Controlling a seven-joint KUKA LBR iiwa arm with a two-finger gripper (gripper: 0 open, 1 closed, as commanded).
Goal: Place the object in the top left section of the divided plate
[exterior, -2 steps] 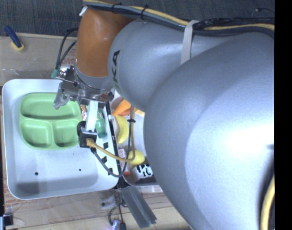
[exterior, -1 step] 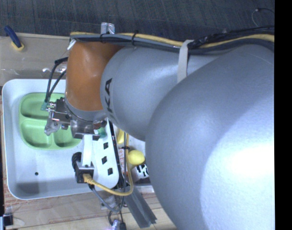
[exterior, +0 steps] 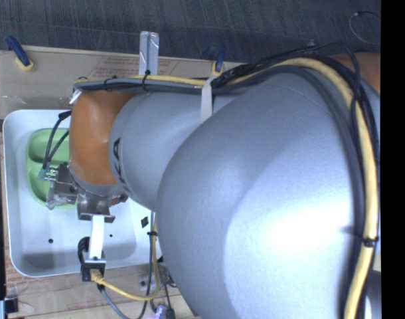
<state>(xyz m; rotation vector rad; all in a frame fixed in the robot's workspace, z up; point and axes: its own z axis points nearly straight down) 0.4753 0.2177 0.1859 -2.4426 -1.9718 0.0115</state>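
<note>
- Arm [exterior: 255, 191]: grey, very large in the camera view, reaching in from the right and covering most of the bench; an orange band [exterior: 93, 135] sat above the wrist.
- Cables [exterior: 189, 82]: a yellow one and black ones ran along the arm's upper edge, bound with a white tie; another yellow cable looped below the wrist near the bin's lower edge.
- Gripper [exterior: 60, 191]: a metal wrist assembly hung over the left bin, at the lower edge of the green plate; whether its fingers were released or clenched could not be told, and no object was visible between them.
- Divided plate [exterior: 40, 151]: green, lying in the left part of the left bin, largely hidden by the wrist; its sections could not be made out.
- Left bin [exterior: 30, 251]: shallow, white, rounded corners.
- Task object: could not be located.
- Bench [exterior: 50, 65]: brown surface, blue clamps at its far edge.
</note>
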